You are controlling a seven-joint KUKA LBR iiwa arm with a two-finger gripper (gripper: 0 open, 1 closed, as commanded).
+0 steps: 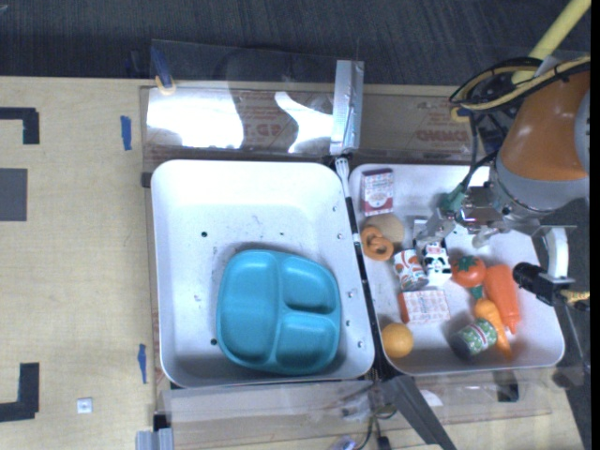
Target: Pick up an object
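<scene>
My gripper (439,225) hangs over the upper middle of the right bin (548,350), at the end of the grey arm with its orange band (548,139). Directly below it in the view sits a small black-and-white carton (434,262), next to a red-and-white can (410,268) and a red tomato-like toy (468,272). Nothing shows as held. A pink-and-white box (378,191) lies to the gripper's upper left. A brown pretzel (379,243) lies to its left.
The right bin also holds an orange carrot (503,293), a flat red-and-white packet (425,305), an orange fruit (397,339) and a green-labelled can (474,337). In the left bin (187,214) lies a blue divided plate (278,312). A ridge (356,251) separates the bins.
</scene>
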